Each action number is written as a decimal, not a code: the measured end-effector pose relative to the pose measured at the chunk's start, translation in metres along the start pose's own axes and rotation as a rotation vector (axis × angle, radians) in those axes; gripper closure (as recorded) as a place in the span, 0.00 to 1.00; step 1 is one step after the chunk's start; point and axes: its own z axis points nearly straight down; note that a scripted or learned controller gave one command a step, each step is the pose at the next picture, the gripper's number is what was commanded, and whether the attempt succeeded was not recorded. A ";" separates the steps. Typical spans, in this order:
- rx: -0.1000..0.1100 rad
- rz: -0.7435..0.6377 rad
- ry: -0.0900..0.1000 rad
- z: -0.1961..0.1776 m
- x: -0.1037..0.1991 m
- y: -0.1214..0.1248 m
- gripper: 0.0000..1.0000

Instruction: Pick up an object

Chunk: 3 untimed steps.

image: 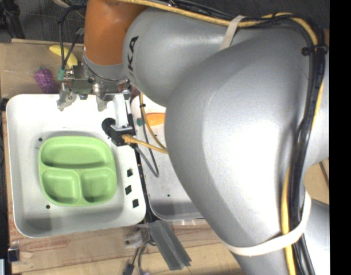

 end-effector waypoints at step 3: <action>-0.002 -0.005 -0.001 0.030 -0.011 0.006 0.00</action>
